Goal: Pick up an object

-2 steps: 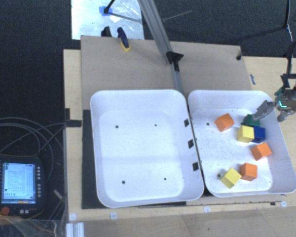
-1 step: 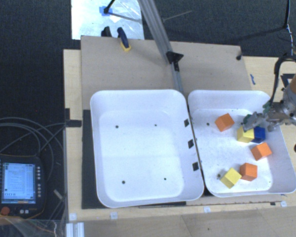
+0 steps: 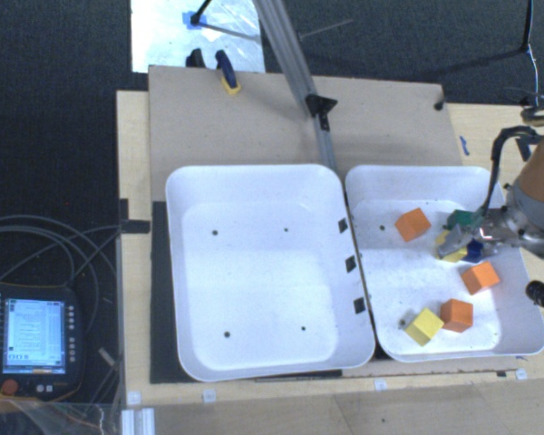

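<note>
Arm reaching in from the right, jaws (image 3: pixel 460 240) low in the right bin (image 3: pixel 374 193) among green, blue and yellow pieces, grip unclear, orange cube (image 3: pixel 412 224) just left, orange block (image 3: pixel 480 277) below, another orange cube (image 3: pixel 456 314) touching yellow cube (image 3: pixel 425 325) near front wall, left bin (image 3: pixel 186 198) alongside on desk (image 3: pixel 254 116)

The arm (image 3: pixel 537 181) enters at the right edge of the frame, a little above mid-height, and shows as a bulky grey-tan body with a dark cable looping up and over its upper left side. It reaches leftward and slightly downward. The gripper (image 3: pixel 460 239) sits at its left end, right of centre in the frame, pointing left and down, low over the surface below. Its metal fingertips are too small and cluttered to read.
</note>
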You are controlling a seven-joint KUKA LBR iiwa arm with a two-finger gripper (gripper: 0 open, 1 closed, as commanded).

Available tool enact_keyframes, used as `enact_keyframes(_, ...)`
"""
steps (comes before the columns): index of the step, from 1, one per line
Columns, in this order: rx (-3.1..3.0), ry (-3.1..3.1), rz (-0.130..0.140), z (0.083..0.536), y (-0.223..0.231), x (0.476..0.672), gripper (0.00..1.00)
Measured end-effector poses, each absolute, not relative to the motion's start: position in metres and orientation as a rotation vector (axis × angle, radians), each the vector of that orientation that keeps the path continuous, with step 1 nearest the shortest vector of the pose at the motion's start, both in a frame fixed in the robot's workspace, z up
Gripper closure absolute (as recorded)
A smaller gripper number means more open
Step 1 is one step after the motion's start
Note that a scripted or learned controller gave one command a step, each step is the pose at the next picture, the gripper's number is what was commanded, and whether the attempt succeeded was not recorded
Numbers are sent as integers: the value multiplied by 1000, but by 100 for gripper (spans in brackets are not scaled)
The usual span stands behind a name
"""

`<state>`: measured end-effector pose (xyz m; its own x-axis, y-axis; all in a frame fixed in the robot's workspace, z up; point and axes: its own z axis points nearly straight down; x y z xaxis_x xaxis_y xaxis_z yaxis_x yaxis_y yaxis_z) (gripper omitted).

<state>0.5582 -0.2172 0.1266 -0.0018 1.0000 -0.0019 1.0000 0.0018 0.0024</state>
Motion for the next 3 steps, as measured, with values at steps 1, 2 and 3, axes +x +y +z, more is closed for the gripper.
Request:
enact_keyframes(1,2209,2210,1,113,-222,562,0)
enact_keyframes(2,2208,2229,18,125,-215,564,100)
enact_keyframes(3,2211,2224,5,179,-206,560,100)
